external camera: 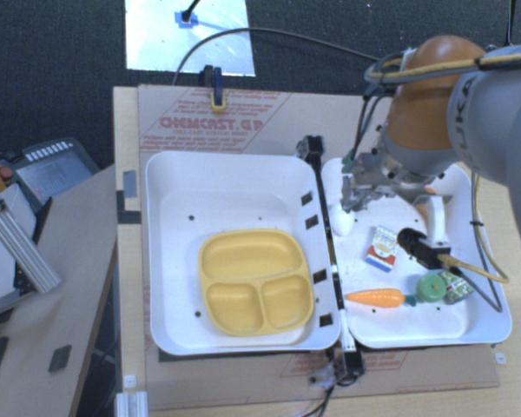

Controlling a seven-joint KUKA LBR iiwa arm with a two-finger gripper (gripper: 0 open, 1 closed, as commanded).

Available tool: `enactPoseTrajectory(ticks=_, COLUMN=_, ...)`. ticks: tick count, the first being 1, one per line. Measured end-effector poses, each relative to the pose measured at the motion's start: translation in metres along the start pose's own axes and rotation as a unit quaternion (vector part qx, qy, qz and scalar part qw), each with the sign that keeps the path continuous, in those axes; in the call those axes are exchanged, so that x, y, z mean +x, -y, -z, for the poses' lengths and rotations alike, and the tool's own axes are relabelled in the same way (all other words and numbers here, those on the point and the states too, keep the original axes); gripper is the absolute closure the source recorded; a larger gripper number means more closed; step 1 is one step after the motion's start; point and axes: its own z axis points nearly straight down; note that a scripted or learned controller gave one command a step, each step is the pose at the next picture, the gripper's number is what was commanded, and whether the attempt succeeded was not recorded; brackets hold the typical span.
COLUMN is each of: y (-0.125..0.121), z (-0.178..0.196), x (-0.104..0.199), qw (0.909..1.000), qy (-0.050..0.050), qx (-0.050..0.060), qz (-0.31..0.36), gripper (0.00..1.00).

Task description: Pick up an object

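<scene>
Yellow plastic divided tray (256, 281), three compartments, sits flat in the left shallow white bin (169, 233). The other stuff is all in the right white bin (486, 324): an orange toy carrot with a green leafy top (375, 298) lying near the front, a small red, white and blue carton (382, 248) just behind it, and a white oblong piece (341, 219) up against the divider. The grey arm's tool (358, 195) hangs over the back left of that right bin, close to the white piece. Can't tell how the tool is set, it's too blurry.
</scene>
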Motion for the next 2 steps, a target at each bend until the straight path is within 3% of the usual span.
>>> enactPoseTrajectory(ticks=2, y=0.020, z=-0.006, x=0.104, qw=1.0000, qy=0.000, qx=-0.001, qz=0.000, gripper=1.00)
